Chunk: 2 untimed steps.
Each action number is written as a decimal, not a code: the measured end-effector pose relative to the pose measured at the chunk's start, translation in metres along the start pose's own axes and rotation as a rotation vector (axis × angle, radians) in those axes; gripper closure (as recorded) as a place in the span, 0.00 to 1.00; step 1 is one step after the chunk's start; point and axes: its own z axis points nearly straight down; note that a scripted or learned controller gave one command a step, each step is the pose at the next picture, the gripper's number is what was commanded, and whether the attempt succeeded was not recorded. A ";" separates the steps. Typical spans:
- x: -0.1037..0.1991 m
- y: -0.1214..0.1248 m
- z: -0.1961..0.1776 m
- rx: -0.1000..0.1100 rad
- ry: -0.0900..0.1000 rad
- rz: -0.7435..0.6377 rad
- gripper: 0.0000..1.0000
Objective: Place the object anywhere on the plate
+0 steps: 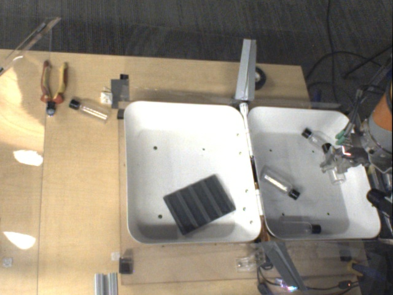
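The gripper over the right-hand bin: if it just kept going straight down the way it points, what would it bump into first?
Probably the white floor of the right bin. The gripper hangs near that bin's right side; a clear vial lies just up-left of it, close enough that it might touch. Depth is hard to judge here.

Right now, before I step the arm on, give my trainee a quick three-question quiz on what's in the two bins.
1. True or false: the dark ribbed plate lies in the left bin.
2. Which bin does the gripper hover over? A) left B) right
3. Fill in: the clear vial with a black cap lies in the ___ bin.

Key: 1 true; 2 B; 3 right.
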 end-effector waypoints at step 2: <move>0.189 0.055 -0.055 0.000 0.001 -0.450 1.00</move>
